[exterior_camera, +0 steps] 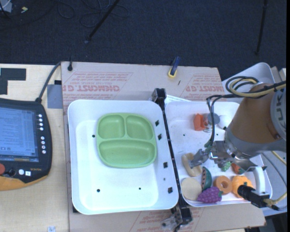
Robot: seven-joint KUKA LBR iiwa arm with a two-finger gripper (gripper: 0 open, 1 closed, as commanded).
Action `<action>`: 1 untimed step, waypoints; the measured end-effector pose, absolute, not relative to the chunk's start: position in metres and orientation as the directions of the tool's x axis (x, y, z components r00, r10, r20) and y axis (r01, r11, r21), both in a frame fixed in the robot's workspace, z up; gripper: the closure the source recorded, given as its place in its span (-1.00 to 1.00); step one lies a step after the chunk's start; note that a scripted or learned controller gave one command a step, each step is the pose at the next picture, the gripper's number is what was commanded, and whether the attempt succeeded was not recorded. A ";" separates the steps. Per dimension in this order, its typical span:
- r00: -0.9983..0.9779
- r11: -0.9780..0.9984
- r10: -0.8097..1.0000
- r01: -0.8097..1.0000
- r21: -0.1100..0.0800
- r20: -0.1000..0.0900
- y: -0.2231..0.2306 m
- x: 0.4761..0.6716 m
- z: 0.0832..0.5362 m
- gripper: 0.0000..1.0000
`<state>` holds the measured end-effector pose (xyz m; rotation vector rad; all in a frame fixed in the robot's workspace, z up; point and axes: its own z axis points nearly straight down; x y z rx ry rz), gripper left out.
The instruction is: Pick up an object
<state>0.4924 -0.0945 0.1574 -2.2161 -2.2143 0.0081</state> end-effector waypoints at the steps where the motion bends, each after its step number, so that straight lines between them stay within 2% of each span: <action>1: 0.001 0.000 1.000 1.000 -0.011 0.003 -0.089 0.481 0.100 -1.00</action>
